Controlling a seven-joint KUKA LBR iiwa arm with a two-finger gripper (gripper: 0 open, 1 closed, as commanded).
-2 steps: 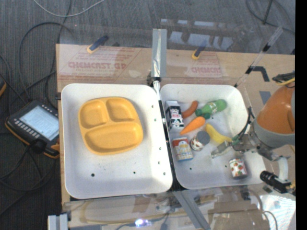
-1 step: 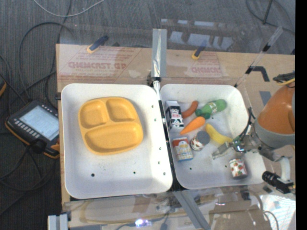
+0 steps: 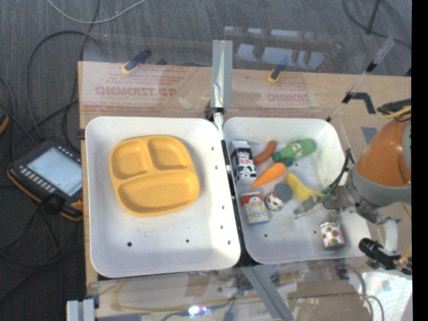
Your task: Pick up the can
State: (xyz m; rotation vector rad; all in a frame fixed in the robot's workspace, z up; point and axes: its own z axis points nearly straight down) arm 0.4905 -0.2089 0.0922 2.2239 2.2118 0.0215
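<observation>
The bench (image 3: pixel 134 89) carries two white bins side by side: the left bin (image 3: pixel 107 246) at nine o'clock, the right bin (image 3: pixel 294 246) at three o'clock, edges touching.

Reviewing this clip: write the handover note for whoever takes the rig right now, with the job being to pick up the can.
Gripper: low inside the right bin, next to the yellow banana toy; nothing visibly held.
Can: lying near the right bin's front right corner, apart from the gripper.
Other items: carrot, green bottle, small cartons in the right bin; yellow divided plate in the left bin.
Done: nothing yet.
Left: move over the can, grasp, lift.
</observation>
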